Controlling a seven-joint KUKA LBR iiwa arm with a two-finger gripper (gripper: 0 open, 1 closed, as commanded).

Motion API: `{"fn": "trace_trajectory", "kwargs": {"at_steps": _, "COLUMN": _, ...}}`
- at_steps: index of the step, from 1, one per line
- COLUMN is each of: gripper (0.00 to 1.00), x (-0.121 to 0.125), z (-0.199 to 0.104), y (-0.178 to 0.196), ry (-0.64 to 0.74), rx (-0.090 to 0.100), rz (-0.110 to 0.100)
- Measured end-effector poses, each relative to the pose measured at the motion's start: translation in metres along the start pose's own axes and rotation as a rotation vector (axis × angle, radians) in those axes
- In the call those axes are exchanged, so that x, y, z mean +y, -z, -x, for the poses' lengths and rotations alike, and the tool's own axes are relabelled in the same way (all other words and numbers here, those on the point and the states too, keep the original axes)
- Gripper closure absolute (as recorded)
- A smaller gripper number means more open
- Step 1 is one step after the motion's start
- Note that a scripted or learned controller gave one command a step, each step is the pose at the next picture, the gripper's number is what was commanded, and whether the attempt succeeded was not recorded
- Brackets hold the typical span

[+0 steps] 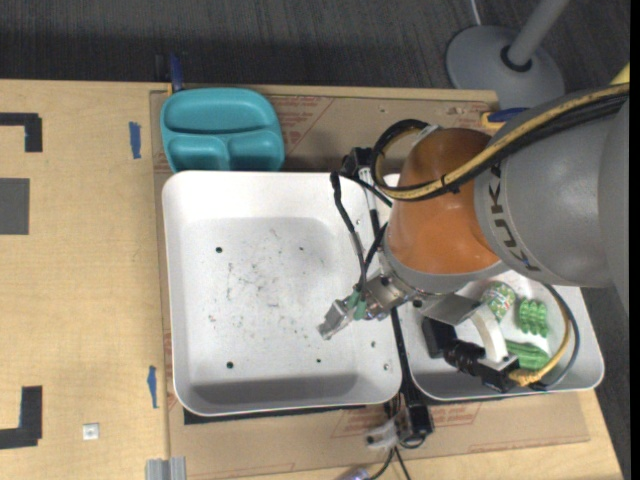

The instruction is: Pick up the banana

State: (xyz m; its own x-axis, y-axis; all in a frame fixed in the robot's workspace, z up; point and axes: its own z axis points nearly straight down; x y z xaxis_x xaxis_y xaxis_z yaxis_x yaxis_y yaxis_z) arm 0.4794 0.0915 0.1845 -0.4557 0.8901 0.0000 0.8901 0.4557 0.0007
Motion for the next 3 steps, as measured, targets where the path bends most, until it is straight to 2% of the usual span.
{"fn": "trace_trajectory", "kwargs": {"at_steps": 1, "gripper": 0.0, "x": 0.034, "z": -0.067, "y": -0.098, "ry": 0.275, "rx": 0.001, "rz": 0.0}}
{"fn": "trace_trajectory", "kwargs": {"at_steps": 2, "gripper": 0.0, "x": 0.073, "z": -0.101, "y": -0.098, "ry": -0.002, "rx": -0.001, "rz": 0.004}}
{"fn": "trace_trajectory", "kwargs": {"at_steps": 3, "gripper": 0.0, "x": 0.069, "z": -0.101, "y": -0.074, "ry": -0.234, "rx": 0.0, "rz": 0.0}}
